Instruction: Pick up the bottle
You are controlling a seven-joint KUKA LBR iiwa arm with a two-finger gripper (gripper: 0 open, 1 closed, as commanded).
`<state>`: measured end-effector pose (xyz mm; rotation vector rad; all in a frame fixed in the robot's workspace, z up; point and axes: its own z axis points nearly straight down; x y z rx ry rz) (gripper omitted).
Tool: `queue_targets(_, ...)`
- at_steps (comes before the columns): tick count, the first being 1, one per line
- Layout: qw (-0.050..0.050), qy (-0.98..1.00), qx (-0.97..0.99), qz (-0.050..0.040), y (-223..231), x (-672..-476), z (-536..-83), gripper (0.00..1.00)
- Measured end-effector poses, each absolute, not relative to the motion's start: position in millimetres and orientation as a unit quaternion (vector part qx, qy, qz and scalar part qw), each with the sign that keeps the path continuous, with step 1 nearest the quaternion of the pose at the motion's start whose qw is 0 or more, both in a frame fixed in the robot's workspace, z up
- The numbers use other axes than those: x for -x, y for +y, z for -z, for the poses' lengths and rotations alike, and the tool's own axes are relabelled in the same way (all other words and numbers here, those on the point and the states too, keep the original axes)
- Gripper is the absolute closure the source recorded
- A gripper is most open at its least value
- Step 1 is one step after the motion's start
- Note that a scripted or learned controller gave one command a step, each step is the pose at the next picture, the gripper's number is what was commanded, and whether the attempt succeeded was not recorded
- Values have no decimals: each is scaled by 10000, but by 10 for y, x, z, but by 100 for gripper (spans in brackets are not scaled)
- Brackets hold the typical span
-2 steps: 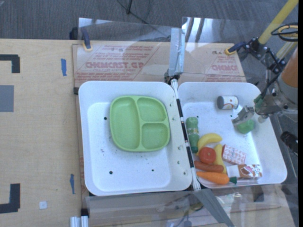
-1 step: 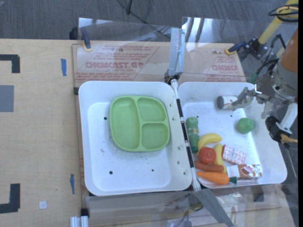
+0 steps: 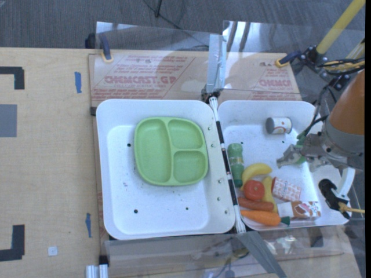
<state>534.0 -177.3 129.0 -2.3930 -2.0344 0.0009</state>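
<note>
Hovering over the right-hand shallow white bin (image 3: 255, 112), the tool (image 3: 291, 156) hangs at the end of the grey arm with the orange band (image 3: 351, 112); whether it is released or clenched, I cannot tell from this slanted view, and nothing visible sits in it. The slim green plastic bottle (image 3: 235, 162) lies well to the tool's left, pressed up against the bin's left wall, right by the divider between the two bins.

Here is the danger: that wall leaves little room for a finger on the far side of the bottle, so a descent there may strike the rim or just push the bottle along. Worse, the yellow banana (image 3: 257, 171) and the red tomato (image 3: 253, 189) crowd in just beside the bottle's lower end, so a wide approach may snag fruit instead. The bottle looks smooth and rounded; I judge it likely to roll or squirt out of a off-centre pinch. The small white cylindrical can (image 3: 278, 124) sits nearer the tool, up and to its left, an easy wrong target.
</note>
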Motion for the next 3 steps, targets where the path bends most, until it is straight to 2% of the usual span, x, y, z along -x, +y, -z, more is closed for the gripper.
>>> queue_targets(1, 11, -5957, 8032, 44, -2009, -5771, -891, 0)
queue_targets(2, -34, -5945, 8041, 28, -2052, -5768, -991, 100)
queue_targets(3, -9, -5306, 8476, 1, -1790, -6149, -2165, 100)
